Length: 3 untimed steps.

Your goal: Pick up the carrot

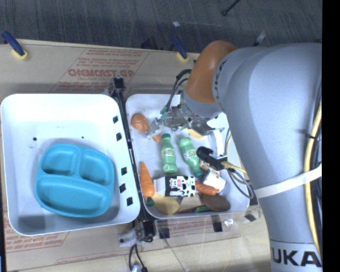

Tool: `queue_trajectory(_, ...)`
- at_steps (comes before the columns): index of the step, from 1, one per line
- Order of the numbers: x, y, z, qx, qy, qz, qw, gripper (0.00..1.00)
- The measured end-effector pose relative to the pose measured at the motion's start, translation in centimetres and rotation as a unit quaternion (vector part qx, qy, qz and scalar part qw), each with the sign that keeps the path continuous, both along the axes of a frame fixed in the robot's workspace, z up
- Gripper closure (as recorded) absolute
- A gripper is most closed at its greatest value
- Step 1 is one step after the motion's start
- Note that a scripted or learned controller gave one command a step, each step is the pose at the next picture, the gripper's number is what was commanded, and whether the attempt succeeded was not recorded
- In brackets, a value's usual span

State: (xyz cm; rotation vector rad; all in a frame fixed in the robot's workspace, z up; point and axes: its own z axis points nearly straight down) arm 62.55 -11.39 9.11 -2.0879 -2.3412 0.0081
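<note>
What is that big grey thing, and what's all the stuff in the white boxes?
That big grey thing is a robot arm, seen by a camera looking down from above. At its end is a gripper, a little two-finger hand, low over the right bin. That bin holds toy food: an orange carrot along the left wall, two green bottles and a black-and-white carton. The left bin holds a blue divided tray. I see nothing between the gripper's fingers; the carrot lies apart from it.

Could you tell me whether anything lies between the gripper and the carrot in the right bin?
Nothing visible blocks it. The gripper is at the bin's far end, the carrot against the left wall; the green bottles lie beside that path.
</note>
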Motion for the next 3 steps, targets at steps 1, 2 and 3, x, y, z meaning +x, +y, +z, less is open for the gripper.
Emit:
queue_trajectory(1, -3.8, 5.6, 16.9, 0.0014, -0.009, -0.054, 0.9985, 0.00)
queue_trajectory(2, -0.4, 7.1, 9.7, 0.0016, 0.003, -0.024, 0.9997, 0.00)
queue_trajectory(3, 3.9, 1.4, 1.4, 0.0017, -0.013, -0.134, 0.9910, 0.00)
